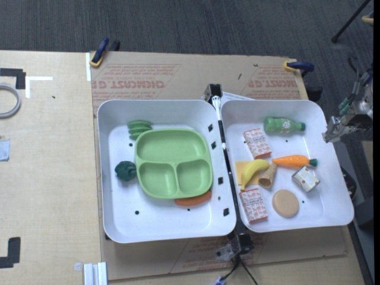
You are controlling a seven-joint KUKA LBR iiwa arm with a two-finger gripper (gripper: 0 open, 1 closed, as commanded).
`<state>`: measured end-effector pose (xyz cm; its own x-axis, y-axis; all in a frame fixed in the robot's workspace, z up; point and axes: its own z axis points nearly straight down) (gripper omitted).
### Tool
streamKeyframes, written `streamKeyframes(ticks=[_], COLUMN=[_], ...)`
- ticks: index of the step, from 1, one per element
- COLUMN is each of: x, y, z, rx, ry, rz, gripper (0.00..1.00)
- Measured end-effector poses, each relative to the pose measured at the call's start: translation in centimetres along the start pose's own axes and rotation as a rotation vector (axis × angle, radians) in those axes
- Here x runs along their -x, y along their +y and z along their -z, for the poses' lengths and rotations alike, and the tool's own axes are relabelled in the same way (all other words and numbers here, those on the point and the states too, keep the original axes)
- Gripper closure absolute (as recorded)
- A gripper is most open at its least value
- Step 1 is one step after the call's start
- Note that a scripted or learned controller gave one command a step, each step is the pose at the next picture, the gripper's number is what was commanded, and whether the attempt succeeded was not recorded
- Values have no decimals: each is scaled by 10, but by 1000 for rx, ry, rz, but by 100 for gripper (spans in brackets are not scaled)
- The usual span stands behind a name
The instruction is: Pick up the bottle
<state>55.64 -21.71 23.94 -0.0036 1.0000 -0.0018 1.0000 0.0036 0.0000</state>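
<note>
**A:** Looks like the approach step, nothing grabbed yet. Gripper [343, 122] parked at the right edge of the frame, just outside the rim of the right bin [332, 209], roughly level with the bottle [284, 125]. Well apart from it though.

**B:** Agreed. Fingers open or closed?

**A:** Can't tell, too small and cluttered over there. Nothing visibly between them, anyway.

**B:** So where's the bottle exactly?

**A:** Upper part of the right bin, lying on its side, long axis running left-right across the frame. Green, see-through-ish, with a pale label around the middle and the cap end pointing right.

**B:** Neighbours?

**A:** Small red-and-white carton [256, 143] just below-left of it, carrot [293, 161] further down. Bit of bare bin floor around the bottle, so not too crowded.

**B:** Next move, then?

**A:** Probably swing left over the bin rim, line up above the bottle's middle, turn the fingers to close across the narrow width, then drop straight down. Round and lying flat, so likely to roll away if pinched off-centre.

**B:** Left bin [113, 215] with the green tray [173, 171] irrelevant here.
</note>
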Motion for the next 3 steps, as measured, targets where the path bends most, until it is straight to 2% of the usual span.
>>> streamKeyframes(ticks=[1, 2, 3], x=[-112, -211, -300], y=[-57, -78, -78], z=[27, -45, -41], rx=[-1, -2, -1], ry=[1, 1, 1], rz=[76, 195, 215], gripper=[100, 100, 100])
